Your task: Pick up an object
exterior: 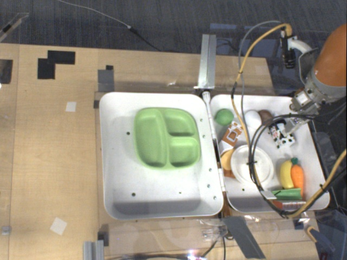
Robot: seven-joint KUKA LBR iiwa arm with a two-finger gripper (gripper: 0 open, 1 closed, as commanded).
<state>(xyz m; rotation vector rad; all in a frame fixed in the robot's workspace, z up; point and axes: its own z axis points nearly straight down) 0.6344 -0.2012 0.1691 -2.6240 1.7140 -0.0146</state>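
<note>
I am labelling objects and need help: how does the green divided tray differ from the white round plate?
The green divided tray is squarish with three compartments; the white round plate is plain. The tray lies in the left bin, while the plate lies among toys in the right bin. Both lie flat.

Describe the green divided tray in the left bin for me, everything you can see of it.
The green divided tray is a pale green, plastic-looking dish with rounded corners and three compartments: one long section on its left, two smaller ones on its right. It lies flat and upright, open side up, slightly above the middle of the left bin, resting on the bin's white floor. Its compartments hold nothing, and nothing else touches it.
</note>
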